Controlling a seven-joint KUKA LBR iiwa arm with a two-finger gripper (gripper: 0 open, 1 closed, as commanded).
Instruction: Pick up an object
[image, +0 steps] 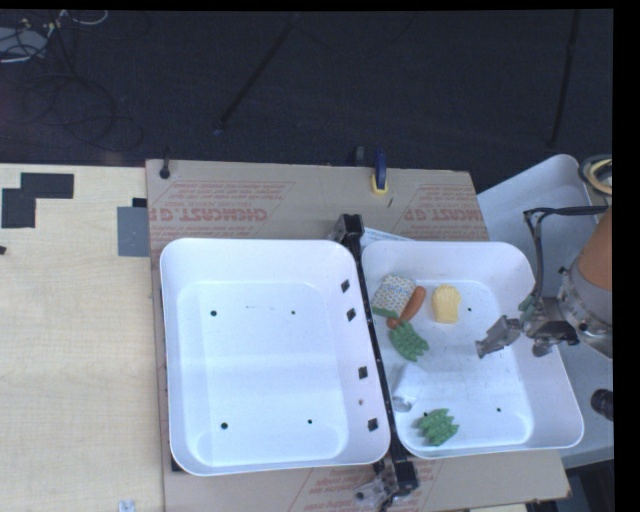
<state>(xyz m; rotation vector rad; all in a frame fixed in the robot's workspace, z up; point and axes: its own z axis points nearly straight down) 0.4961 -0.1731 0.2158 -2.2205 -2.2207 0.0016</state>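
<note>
- Pincer (497, 340) hangs over the right part of the right bin (520, 262), tips pointing toward frame left; I cannot tell whether it is open or closed, and I see nothing held in it.
- My nearest candidate is the yellow piece (446, 304), which sits up and to the left of the tips, near but apart. It looks blocky, slightly taller than wide in the frame.
- Just left of it lies the orange carrot-like piece (409, 304), its long axis slanting from upper right to lower left, touching a checkered item (393, 292) on its upper left.
- Below those is a green leafy piece (408, 342), about level with the tips and farther left.
- A second green piece (437, 427) rests near the bin's lower edge, down and left of the tips.
- The left bin (185, 262) sits beside it on the tabletop (70, 330).
</note>
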